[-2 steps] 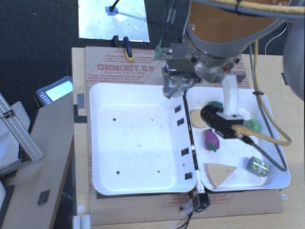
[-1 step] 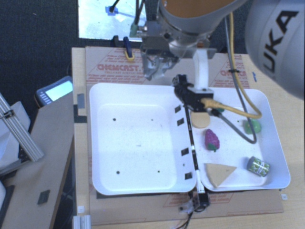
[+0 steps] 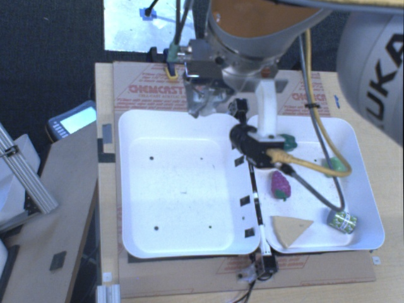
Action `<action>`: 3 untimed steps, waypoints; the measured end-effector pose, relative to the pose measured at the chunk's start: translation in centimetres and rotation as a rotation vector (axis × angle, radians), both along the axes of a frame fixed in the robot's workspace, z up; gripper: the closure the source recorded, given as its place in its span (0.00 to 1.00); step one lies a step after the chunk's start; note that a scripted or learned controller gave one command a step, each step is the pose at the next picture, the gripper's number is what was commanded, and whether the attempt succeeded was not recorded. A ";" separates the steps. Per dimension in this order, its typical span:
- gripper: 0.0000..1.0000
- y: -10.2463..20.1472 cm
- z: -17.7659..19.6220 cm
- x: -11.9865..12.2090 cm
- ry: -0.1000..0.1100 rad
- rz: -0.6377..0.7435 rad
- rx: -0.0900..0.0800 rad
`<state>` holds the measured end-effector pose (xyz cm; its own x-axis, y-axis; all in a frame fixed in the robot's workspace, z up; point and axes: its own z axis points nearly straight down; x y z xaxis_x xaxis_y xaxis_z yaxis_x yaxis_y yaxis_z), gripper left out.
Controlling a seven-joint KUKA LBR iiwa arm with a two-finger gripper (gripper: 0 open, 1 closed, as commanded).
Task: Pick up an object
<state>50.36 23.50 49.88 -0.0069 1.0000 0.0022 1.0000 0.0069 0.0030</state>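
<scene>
Purple object mid-bin; edges apart

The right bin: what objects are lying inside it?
Inside the right bin: a purple piece, a tan wedge, a small can, green pieces. The arm covers its upper part.

White bins on tan board printed in red lettering; purple object, tan wedge, green-and-silver can, green pieces, yellow cable, orange-banded grey arm.
</scene>
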 end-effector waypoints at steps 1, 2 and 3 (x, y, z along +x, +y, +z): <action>1.00 -0.2 3.8 10.1 -0.007 -0.008 0.000; 1.00 -0.1 -12.4 7.9 0.018 -0.007 -0.008; 1.00 -0.1 -0.6 14.7 -0.013 -0.007 0.002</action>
